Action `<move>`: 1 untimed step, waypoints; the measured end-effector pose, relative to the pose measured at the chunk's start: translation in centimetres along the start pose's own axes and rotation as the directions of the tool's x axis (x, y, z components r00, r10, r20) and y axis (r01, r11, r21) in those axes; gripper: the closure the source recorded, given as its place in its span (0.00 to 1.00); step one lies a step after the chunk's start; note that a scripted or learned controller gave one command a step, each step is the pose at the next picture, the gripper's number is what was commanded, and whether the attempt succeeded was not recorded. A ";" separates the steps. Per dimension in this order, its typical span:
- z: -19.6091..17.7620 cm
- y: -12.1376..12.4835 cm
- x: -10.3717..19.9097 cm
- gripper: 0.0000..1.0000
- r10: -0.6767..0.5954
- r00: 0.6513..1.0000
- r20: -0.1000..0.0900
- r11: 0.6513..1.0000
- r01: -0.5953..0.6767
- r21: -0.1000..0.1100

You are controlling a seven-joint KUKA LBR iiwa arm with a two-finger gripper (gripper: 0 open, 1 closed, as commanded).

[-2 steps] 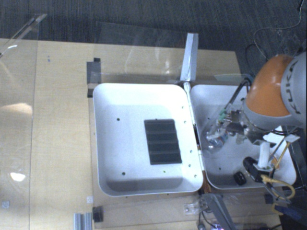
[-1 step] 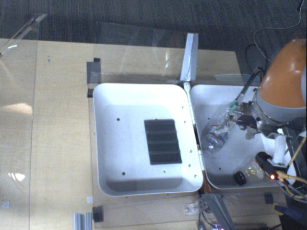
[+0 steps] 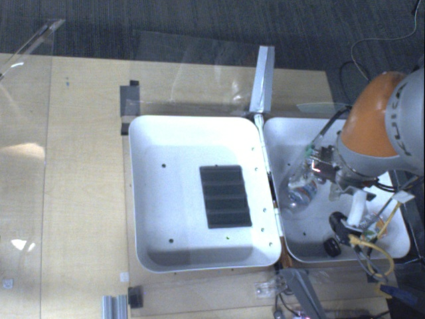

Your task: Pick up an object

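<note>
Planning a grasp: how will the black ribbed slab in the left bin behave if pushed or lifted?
The black ribbed slab lies flat in the left bin, so it should probably slide, not roll. Its straight edges suggest stiffness. Its low profile may make pinching from above hard.

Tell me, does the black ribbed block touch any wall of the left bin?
Apart. The camera view shows white floor all around the black ribbed block, inside the walls of the left bin.

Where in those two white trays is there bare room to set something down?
Left bin: wide bare floor left of the black ribbed slab, plus strips along its far and near walls. Right bin: crowded, with the arm over a clear object; bare only at its far end.
</note>
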State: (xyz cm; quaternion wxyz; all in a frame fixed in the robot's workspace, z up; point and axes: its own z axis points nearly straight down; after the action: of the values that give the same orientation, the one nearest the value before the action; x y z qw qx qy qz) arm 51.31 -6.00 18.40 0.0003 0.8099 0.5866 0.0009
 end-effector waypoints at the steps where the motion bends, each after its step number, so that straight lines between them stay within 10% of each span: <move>1: 7.5 4.1 -1.8 0.00 -0.021 1.000 0.001 1.000 0.021 0.001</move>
State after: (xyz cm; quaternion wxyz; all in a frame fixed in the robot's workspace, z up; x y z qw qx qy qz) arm 54.63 -9.00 10.90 0.0000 0.8037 0.5950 0.0003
